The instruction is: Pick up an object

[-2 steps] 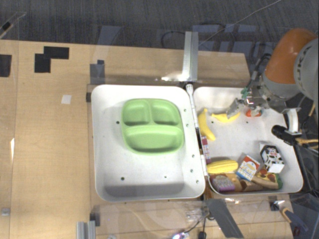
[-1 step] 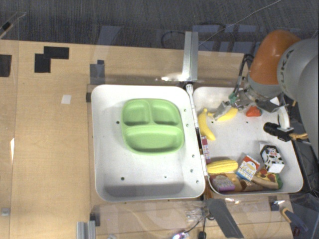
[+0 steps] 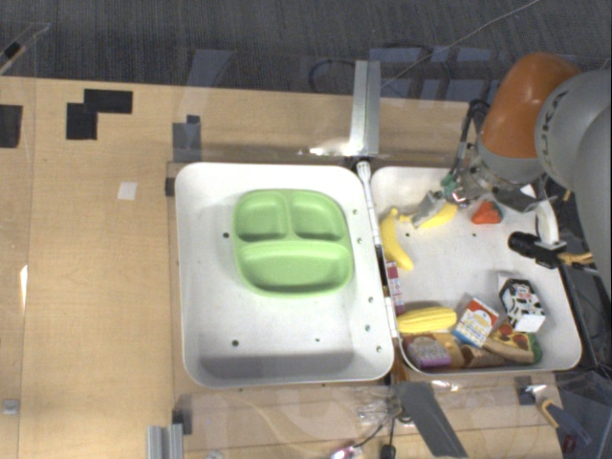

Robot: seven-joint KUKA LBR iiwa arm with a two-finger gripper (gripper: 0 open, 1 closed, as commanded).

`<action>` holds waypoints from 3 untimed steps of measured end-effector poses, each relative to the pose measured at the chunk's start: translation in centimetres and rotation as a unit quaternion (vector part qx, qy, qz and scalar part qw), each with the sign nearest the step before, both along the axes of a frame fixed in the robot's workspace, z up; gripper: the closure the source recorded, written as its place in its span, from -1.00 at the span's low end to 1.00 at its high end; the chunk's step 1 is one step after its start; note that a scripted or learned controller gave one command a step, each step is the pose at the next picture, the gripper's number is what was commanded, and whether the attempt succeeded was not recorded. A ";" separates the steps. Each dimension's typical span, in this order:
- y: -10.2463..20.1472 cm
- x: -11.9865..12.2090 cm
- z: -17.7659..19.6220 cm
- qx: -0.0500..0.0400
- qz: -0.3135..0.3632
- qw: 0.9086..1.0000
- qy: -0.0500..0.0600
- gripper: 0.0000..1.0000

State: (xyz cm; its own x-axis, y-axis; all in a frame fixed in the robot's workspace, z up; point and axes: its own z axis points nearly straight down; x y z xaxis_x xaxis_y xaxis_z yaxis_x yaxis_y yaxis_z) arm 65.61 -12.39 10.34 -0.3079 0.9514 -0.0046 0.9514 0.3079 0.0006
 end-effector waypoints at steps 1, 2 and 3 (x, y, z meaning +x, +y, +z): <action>-4.6 0.7 14.1 0.001 0.106 0.994 -0.001 1.00; -0.1 -1.2 8.4 0.002 0.195 0.981 0.000 1.00; 8.4 -1.1 10.9 0.002 0.154 0.988 -0.001 1.00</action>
